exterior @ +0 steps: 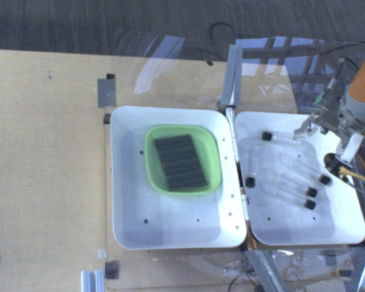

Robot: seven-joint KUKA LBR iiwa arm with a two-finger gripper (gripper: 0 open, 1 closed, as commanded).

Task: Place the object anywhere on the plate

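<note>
Block (180, 162): dark grey, looks ribbed, rect., flat on green plate (214, 163) | claw (319, 125) over rt bin (292, 227), open/closed can't tell

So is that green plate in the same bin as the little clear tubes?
No, the green plate sits in the left bin, while the clear tubes lie in the right bin.

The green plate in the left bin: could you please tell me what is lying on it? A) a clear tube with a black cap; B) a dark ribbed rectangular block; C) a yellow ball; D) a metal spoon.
B: a dark ribbed block lies flat on the green plate, while the clear black-capped tubes lie in the right bin.
</note>
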